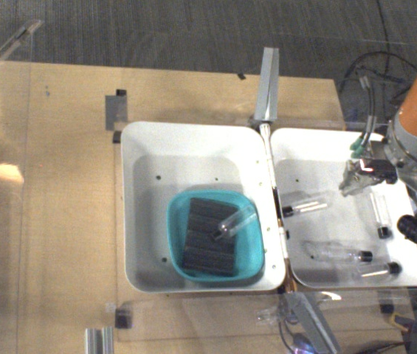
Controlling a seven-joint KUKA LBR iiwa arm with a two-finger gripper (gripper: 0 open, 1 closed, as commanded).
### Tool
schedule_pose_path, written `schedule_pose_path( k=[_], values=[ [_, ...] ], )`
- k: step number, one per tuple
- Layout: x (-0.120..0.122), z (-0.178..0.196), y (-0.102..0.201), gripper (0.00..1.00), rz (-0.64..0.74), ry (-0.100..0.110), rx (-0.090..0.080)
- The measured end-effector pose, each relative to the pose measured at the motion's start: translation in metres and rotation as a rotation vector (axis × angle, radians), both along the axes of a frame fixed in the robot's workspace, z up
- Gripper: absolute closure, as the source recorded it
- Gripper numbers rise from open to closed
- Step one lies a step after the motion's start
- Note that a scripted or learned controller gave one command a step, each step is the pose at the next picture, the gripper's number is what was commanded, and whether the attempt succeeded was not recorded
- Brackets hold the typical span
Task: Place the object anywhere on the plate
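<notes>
A teal square plate (173,231) lies in the left bin (140,190), toward its front right. On the plate rests a dark grey ridged block (207,240). A clear tube with a dark cap (235,222) lies slanted across the block's right edge. My gripper (353,178) hangs over the back right part of the right bin (308,164), under the grey wrist and orange band. Nothing can be seen held in it. It is far to the right of the plate.
Several clear tubes with black caps lie in the right bin: one near its left wall (304,208), one upright along the right side (380,217), two near the front (339,254) (382,271). A grey metal post (267,87) stands behind the bins' shared wall.
</notes>
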State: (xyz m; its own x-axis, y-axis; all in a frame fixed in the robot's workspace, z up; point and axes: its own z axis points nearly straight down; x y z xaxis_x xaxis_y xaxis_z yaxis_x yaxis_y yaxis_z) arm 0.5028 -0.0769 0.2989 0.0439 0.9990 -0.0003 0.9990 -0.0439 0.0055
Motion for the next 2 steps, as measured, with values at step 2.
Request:
schedule_pose_path(
  k=[2],
  values=[
    [-0.015,-0.056,0.131,1.00,0.138,0.003,0.001]
  ],
)
